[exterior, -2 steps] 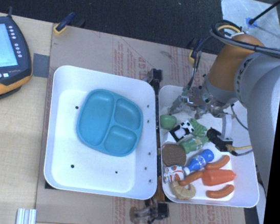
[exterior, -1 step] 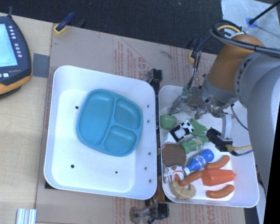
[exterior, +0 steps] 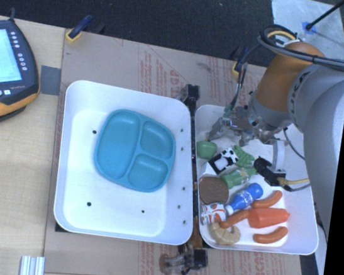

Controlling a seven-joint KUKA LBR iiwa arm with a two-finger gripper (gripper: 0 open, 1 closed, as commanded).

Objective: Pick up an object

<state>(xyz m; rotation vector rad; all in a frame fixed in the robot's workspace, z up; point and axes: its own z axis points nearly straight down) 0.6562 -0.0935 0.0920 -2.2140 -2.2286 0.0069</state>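
My gripper (exterior: 242, 128) hangs over the far end of the right bin (exterior: 299, 247), just beyond the pile of toy food. Closest to it are a green piece (exterior: 206, 149), a black-and-white toy (exterior: 222, 160) and a second green piece (exterior: 243, 157). Nearer the front lie a brown round cookie (exterior: 213, 189), a blue bottle (exterior: 247, 196), an orange carrot (exterior: 269, 199), a red-orange pepper (exterior: 269, 217), a sausage (exterior: 270, 235) and a tan piece (exterior: 225, 235). I see nothing held in the gripper.
The left bin (exterior: 74, 202) holds a blue divided plate (exterior: 135, 150). An orange-cased tablet (exterior: 3, 72) lies on the bench at far left. The grey arm (exterior: 310, 102) covers the right bin's far right corner.
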